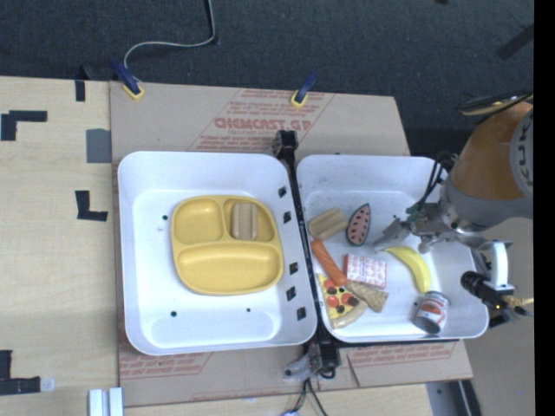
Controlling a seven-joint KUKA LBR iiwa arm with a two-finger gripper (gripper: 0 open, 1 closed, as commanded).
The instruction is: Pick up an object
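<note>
Fingers (406, 232) apparently open above one banana (413, 264); one can (430, 311) nearby.

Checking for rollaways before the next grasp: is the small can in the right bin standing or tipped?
Tipped. The can lies on its side near the right bin's front corner, round end toward the camera, below the banana.

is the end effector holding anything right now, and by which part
Nothing is held. The end effector hangs open over the right bin, just above the banana, with nothing between its fingers.
</note>
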